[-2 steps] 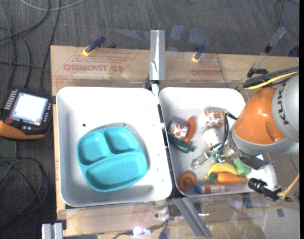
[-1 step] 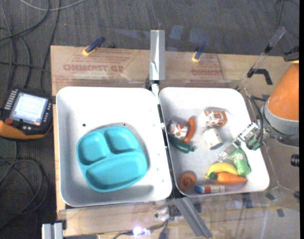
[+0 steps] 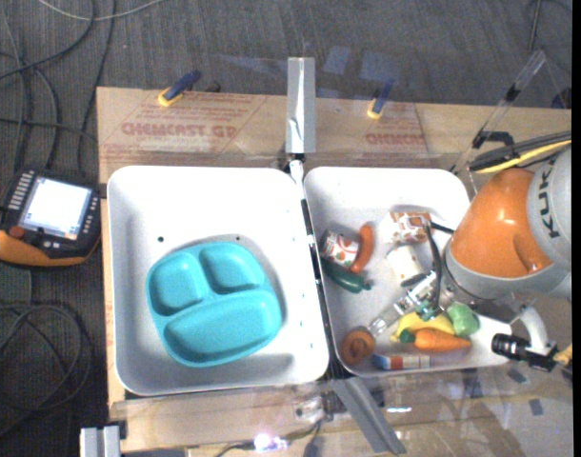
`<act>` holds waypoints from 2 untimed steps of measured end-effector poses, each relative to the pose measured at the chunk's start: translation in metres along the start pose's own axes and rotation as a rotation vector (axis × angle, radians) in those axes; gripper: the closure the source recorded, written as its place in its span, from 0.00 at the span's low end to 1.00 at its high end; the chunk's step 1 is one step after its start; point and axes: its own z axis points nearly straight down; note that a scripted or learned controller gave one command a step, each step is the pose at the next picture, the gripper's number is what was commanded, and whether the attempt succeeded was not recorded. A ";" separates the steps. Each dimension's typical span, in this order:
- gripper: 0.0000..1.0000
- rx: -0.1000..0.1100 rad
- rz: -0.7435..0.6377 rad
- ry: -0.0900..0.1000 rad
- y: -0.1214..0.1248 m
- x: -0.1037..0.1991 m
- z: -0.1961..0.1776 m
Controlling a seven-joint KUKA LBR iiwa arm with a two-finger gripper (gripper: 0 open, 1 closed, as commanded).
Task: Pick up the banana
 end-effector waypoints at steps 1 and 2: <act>1.00 -0.007 0.000 -0.005 0.003 -0.002 -0.011; 0.00 -0.007 0.000 -0.005 0.003 -0.002 -0.011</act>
